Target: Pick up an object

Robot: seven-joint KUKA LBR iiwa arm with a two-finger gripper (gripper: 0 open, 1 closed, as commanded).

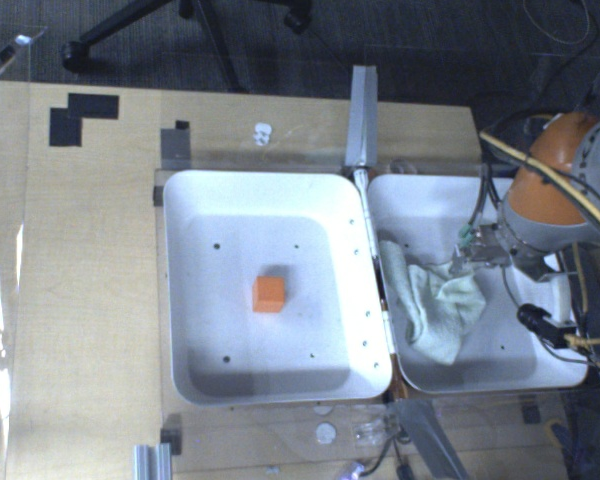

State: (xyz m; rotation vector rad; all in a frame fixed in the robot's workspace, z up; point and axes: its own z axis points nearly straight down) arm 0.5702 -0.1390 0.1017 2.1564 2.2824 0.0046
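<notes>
A: Pale wood bench [80,298] under the overhead camera, dark carpet beyond it, and the black legs of a chair base [195,8] at the top. Two black patches [80,116] lay on the wood at upper left. What sat in the bins?

B: Left bin [195,368] held one small orange cube [269,294], a little below the middle of its floor, well apart from every wall. Right bin [420,203] held a crumpled pale cloth [435,313], bunched against the left wall and spreading toward the middle of the floor.

A: Arm pose?

B: Arm [565,183] entered from the right, with the orange band rounded over the right bin's far right corner. Wrist pointed down and leftward into that bin. Gripper [470,261] was low, at the upper right edge of the cloth, just beside or touching it; contact could not be settled from this angle.

A: Fingers?

B: Could not tell. The tips were small and blurred against the white cloth and bin floor, so neither a gap nor a clamp was legible. No fold of cloth could be seen between them.

A: Cables?

B: A yellow hose [525,158] ran along the arm and black cables [540,323] hung over the bin's right rim.

A: Cube relative to the gripper?

B: Well apart; the divider [375,278] between the bins lay between them.
</notes>
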